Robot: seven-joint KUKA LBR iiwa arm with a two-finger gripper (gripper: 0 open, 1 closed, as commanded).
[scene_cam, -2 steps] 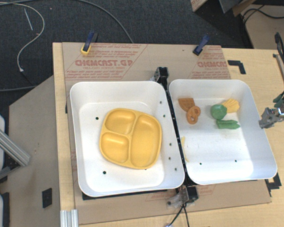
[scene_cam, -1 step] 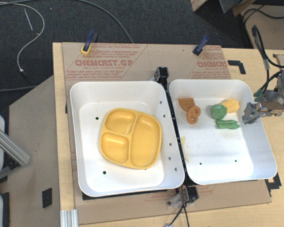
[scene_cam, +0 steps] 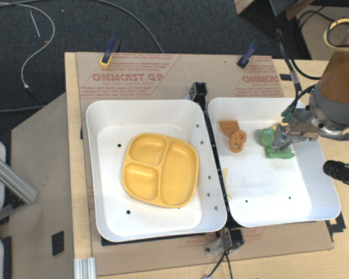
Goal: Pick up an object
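In the right bin (scene_cam: 267,196) a green object (scene_cam: 270,139) lies near the far right side. My gripper (scene_cam: 283,139) hangs right over it, low in the bin, and its body covers part of the green shape. To the left of it sit an orange wedge (scene_cam: 228,127) and an orange pretzel-shaped piece (scene_cam: 238,140), touching each other. A yellow divided plate (scene_cam: 160,170) rests in the middle of the left bin (scene_cam: 104,127).
The arm's orange band and grey wrist (scene_cam: 337,92) reach in from the right above the right bin's far corner. A black clamp (scene_cam: 198,90) sits between the bins at the back. Blue clips (scene_cam: 109,52) hold the cardboard base.
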